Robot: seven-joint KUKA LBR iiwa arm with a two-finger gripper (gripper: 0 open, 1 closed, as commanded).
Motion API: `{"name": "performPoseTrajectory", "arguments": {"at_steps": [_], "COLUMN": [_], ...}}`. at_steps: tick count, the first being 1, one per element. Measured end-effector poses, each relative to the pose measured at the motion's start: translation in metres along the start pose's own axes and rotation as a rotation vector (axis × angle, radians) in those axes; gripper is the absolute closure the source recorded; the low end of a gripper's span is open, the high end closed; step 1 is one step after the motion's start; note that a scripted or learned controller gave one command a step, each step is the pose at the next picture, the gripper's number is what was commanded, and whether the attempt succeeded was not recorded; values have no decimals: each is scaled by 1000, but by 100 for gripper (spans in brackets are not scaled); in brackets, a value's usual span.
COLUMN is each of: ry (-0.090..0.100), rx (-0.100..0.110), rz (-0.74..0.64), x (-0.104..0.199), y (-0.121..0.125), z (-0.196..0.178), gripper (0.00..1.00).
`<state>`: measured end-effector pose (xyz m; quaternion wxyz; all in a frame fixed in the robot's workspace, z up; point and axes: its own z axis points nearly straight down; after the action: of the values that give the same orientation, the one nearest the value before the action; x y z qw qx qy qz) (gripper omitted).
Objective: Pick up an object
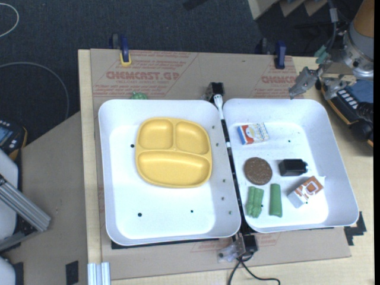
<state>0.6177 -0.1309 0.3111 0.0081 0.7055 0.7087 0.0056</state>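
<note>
Looking down on the table (pixel 101 76), I see two shallow white bins side by side. The left white bin (pixel 119 177) holds a yellow three-compartment plastic plate (pixel 174 152), lying flat in the bin's upper middle. The right white bin (pixel 332 153) holds six small things: a red, white and blue carton (pixel 252 133) near the far wall; a round brown cookie-like disc (pixel 258 170) below it; a small black block (pixel 293 167) just to the disc's right; two green stick-shaped pieces, a knobbly one (pixel 255 200) and a smooth one (pixel 275 200), lying side by side near the front wall; and an orange and white box (pixel 306 190) tilted at their right. None of these things touches another as far as I can tell. The end effector (pixel 303 83) hangs beyond the right bin's far rim, above the brown board at upper right, well apart from every object. I cannot tell how far its tip stands open; nothing is seen in its grasp.
</note>
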Motion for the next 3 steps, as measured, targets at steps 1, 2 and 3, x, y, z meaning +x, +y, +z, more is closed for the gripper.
{"name": "performPoseTrajectory", "arguments": {"at_steps": [1,2,3], "ry": [1,0,1], "rx": [14,1,3], "rz": [2,0,0], "x": [-1,19,40], "y": [-2,16,30], "z": [0,-131,-232], "gripper": [100,100,100]}}
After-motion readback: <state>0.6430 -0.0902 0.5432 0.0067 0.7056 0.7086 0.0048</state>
